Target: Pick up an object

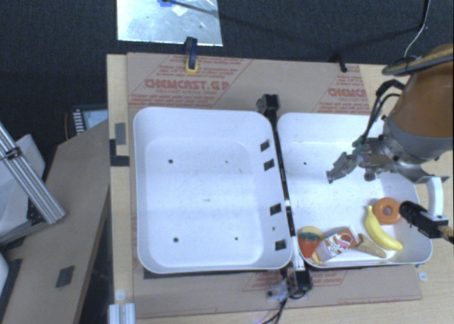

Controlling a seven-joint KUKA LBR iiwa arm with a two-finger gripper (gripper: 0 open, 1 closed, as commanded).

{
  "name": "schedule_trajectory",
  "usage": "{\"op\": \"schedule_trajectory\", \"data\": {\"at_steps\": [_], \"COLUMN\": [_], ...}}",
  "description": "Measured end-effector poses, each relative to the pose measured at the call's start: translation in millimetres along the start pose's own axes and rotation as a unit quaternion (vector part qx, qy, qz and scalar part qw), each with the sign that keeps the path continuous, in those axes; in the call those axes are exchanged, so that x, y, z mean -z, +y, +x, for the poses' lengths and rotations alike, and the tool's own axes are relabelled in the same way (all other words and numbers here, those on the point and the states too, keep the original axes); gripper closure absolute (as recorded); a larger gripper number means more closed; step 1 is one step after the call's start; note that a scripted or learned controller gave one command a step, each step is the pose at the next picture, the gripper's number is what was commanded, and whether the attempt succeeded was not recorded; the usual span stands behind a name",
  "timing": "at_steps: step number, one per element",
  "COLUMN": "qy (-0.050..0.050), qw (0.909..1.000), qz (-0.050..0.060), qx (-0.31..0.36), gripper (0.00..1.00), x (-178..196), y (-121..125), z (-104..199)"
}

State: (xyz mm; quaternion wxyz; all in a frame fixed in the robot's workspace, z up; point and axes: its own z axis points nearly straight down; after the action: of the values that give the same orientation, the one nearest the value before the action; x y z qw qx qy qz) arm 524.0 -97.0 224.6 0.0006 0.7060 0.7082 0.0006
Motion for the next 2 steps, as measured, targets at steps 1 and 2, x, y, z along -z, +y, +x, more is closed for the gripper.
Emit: {"op": "schedule_trajectory", "data": {"at_steps": [1,2], "qy": [-0.001,0.0], "qw": [1.0,1.0], "qz": [-0.008,-0.005], "qx": [0.002,0.003], "gripper": [0.0,0.0], "x": [127.3,194.5], "y": [-20.5,-36.1], "z": [11.9,53.0]}}
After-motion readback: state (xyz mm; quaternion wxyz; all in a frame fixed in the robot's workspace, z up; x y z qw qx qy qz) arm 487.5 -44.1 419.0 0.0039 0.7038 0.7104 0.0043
